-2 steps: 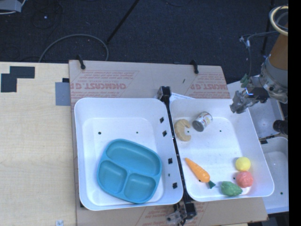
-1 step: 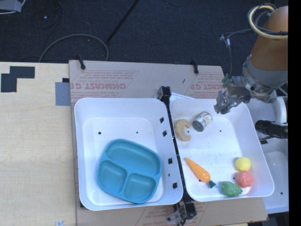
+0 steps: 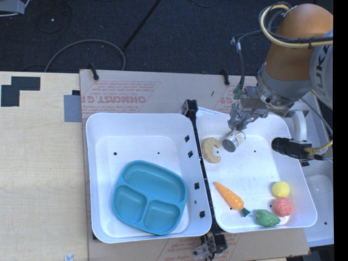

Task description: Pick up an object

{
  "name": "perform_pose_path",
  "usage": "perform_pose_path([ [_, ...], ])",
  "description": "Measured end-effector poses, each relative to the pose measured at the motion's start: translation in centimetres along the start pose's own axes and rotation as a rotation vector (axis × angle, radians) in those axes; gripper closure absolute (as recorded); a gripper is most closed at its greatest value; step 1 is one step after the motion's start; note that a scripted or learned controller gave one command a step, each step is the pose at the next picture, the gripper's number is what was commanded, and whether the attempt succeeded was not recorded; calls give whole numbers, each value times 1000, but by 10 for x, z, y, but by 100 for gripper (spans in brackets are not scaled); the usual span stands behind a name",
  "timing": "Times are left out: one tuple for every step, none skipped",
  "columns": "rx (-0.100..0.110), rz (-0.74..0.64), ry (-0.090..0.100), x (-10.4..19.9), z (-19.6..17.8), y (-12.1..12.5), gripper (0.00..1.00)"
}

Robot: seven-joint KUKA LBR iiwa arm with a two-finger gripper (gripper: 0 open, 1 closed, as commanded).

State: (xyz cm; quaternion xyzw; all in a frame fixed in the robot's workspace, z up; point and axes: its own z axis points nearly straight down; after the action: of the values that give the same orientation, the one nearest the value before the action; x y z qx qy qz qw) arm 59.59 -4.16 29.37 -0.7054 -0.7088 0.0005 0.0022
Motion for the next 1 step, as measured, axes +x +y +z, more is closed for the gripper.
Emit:
perform_pose_path([
  [2,1,-1,42,19,4,100],
])
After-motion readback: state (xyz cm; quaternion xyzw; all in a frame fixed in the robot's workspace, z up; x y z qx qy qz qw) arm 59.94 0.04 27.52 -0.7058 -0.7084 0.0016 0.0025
